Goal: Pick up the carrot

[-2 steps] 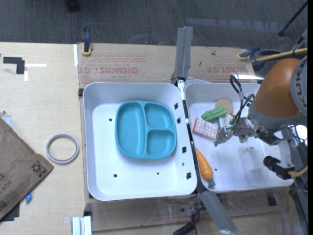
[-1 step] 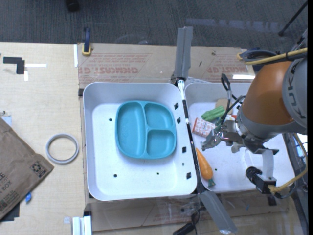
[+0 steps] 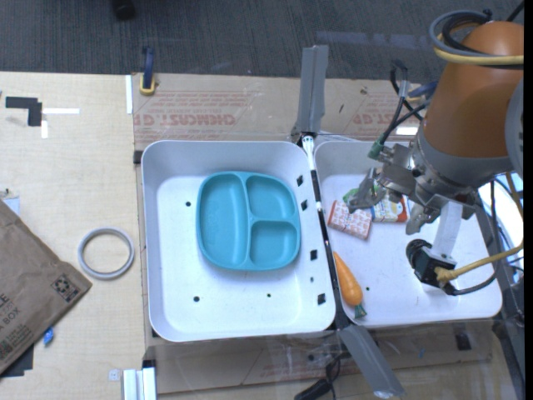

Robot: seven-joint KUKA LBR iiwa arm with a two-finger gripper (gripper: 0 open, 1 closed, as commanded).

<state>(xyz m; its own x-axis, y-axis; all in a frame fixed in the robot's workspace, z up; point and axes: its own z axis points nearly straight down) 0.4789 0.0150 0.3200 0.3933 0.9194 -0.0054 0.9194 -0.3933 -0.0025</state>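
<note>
Red print on the clear plastic sheet (image 3: 221, 115) behind the two white bins, upside down from this camera, looks like "CHEMCAST GP"; not fully sure. Brown cardboard box (image 3: 29, 294) at lower left has "BOX" in black, partly cut off. Red-and-white packet (image 3: 351, 220) in right bin: print too small to read.

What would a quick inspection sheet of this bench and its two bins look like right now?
Surface: two shallow white plastic bins, left bin and right bin, side by side on a bench.
Job's things: small orange carrot lies at the right bin's left edge, untouched.
Clutter: teal three-compartment plate in the left bin; small red-and-white packet in the right bin.
Grippers: gripper hangs over the right bin above the packet, away from the carrot.
Cables: yellow cable and black ones trail off the arm.
Surroundings: grey tape ring and brown cardboard box on the bench at left.
</note>
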